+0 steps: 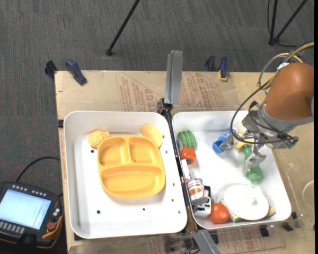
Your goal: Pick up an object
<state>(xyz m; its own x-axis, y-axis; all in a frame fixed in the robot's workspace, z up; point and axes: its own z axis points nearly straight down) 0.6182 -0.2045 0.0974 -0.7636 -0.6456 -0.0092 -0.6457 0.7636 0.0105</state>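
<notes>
The green toy sits just under your gripper. It looks small, light and slippery, so pinch its middle. You cannot tell the gripper's state.

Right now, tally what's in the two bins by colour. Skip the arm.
Yellow: 1, the divided tray in the left bin
Green: 2, the ridged piece and the piece below the gripper
Red/orange: 2, one by the divider, one at the front
Blue: 1
White: 1, the round plate
Multicolour: 1, the small can
Total: 8
</notes>
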